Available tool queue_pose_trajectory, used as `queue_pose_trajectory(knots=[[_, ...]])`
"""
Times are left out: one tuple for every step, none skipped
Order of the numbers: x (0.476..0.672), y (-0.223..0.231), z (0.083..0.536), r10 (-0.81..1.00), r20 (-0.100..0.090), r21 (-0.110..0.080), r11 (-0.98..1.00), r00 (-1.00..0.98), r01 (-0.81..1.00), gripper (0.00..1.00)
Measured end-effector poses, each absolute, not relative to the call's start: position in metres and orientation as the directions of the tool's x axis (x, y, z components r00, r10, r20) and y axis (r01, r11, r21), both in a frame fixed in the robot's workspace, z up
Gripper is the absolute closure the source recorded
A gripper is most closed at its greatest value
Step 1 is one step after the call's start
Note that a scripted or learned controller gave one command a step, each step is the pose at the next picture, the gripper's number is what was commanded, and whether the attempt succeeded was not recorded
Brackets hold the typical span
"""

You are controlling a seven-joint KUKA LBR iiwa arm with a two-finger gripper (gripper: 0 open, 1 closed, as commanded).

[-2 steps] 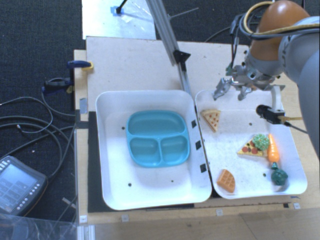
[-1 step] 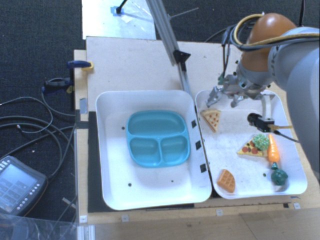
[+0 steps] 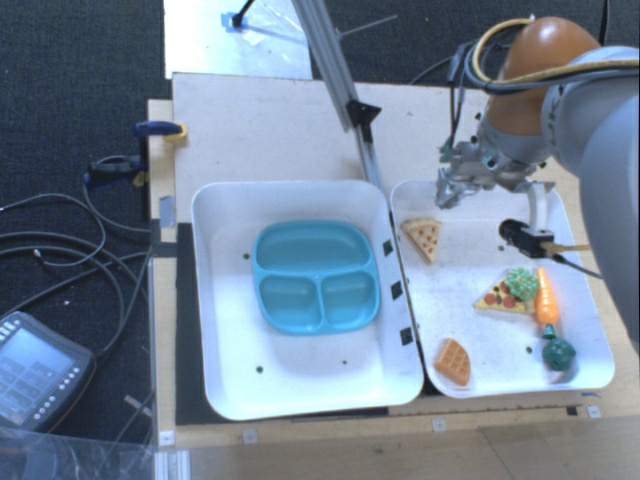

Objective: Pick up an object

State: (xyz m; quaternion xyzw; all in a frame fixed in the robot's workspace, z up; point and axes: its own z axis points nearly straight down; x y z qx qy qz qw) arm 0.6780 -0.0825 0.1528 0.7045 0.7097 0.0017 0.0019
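My gripper (image 3: 447,192) hangs over the back left corner of the right bin (image 3: 590,368), just above and behind a tan pizza wedge (image 3: 423,237); nothing shows in its grasp. Further forward in the same bin lie a topped pizza slice (image 3: 503,297), an orange carrot (image 3: 546,304), a dark green broccoli piece (image 3: 558,353) and a small orange waffle (image 3: 452,362).
The left bin (image 3: 215,368) holds a blue divided plate (image 3: 315,276). A slanted metal pole (image 3: 335,58) crosses the bench behind the bins. Cables and a handheld pendant (image 3: 35,363) lie on the floor at the left.
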Motion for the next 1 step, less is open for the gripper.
queue_pose_trajectory(knots=[[0.6768,-0.0899,0.2149,1.0,-0.001,0.009,0.001,-0.001,1.0,1.0]])
